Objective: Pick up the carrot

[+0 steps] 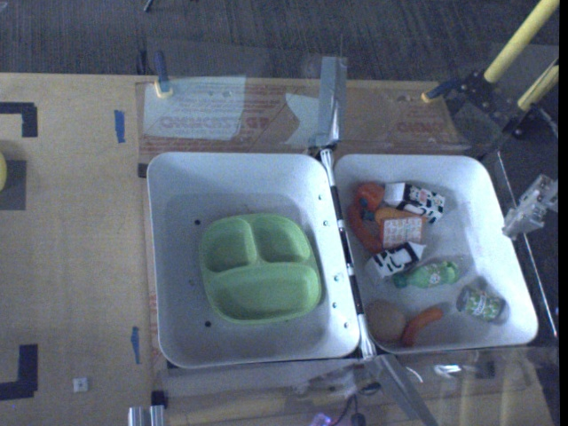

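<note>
The carrot (422, 323), small and orange, lies near the front wall of the right bin (506, 264). Its left end rests against a round tan object (385, 319). A pale piece that looks like the gripper (531, 206) shows over the right bin's right rim, well apart from the carrot, up and to the right of it. Nothing is seen held in it.
The right bin also holds a green bottle (429, 274), a small can (480, 303), two black-and-white cartons (417, 200) (396, 258), an orange box (401, 230) and a red-orange item (362, 213). A green divided plate (260, 267) lies in the left bin (177, 202).
</note>
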Motion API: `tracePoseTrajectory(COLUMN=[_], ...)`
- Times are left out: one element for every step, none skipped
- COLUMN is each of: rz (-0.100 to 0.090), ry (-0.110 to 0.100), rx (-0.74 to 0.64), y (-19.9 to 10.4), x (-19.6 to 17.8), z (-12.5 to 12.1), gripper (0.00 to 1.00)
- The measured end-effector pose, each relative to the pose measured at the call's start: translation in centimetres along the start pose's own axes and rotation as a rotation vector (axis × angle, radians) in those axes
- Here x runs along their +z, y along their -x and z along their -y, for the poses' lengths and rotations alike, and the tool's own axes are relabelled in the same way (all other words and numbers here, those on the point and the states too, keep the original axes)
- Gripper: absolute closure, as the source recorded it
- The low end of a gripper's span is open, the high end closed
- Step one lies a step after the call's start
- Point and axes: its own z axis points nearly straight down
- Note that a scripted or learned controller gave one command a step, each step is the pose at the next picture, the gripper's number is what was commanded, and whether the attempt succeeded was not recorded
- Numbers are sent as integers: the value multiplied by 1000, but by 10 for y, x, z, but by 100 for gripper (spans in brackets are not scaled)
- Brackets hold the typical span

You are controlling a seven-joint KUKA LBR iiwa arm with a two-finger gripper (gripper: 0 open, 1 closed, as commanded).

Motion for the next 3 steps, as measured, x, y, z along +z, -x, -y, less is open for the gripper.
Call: tracePoseTrajectory(rz=[-5, 0, -5], ry=[1, -1, -1], rx=[-243, 290, 35], y=[-39, -47, -43], x=[56, -19, 30], z=[-6, -12, 11], gripper=[100, 100, 100])
